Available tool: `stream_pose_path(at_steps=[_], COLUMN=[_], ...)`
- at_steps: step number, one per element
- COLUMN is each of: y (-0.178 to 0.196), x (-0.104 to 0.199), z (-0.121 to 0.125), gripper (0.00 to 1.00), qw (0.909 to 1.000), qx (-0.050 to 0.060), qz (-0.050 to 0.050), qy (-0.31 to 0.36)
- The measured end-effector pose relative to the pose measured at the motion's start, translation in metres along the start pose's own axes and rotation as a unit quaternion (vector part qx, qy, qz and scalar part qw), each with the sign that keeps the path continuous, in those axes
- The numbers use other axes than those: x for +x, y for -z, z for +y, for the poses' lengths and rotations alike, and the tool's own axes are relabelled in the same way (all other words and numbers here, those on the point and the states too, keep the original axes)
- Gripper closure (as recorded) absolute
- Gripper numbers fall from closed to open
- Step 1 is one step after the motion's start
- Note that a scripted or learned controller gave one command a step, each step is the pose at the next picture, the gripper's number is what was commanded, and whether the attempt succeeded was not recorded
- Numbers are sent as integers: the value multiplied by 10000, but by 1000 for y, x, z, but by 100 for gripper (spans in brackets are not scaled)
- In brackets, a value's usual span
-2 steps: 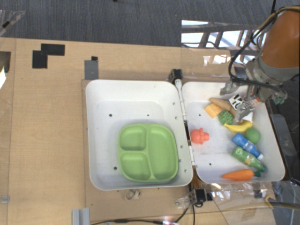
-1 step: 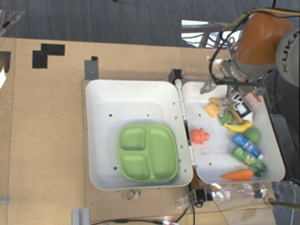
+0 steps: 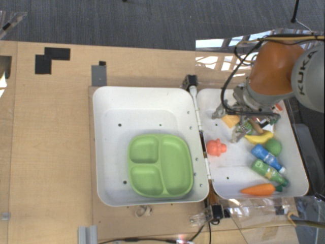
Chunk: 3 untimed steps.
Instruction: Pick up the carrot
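Carrot (image 3: 258,189) lying at right bin's (image 3: 223,179) near edge; claw (image 3: 242,130) farther back, grip impossible to tell.

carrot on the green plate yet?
No. The carrot lies at the near edge of the right bin, while the green divided plate sits in the left bin.

A green divided plate (image 3: 160,164) with three compartments lies in the left white bin (image 3: 114,116), toward its near side. In the right white bin (image 3: 223,179) a pink toy (image 3: 216,147) sits near the left wall. Further right are a yellow banana (image 3: 259,136), a green round fruit (image 3: 273,146), a blue bottle (image 3: 267,157) and a green bottle (image 3: 269,173). Both bins rest on the wooden counter (image 3: 45,151).
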<state>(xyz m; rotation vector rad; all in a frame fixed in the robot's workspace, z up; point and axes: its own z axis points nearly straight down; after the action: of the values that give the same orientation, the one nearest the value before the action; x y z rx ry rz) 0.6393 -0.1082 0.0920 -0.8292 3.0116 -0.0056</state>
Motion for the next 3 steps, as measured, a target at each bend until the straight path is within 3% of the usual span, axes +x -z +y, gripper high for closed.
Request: stream_pose_path(at_steps=[1,2,3], y=[16,15,-1], x=[-5,-5,7], z=[-1,-1,4], gripper=[100,0,0], qw=[10000,10000,9981], qx=[44,40,-11], qz=[-70,-65,3], qy=[16,19,-618])
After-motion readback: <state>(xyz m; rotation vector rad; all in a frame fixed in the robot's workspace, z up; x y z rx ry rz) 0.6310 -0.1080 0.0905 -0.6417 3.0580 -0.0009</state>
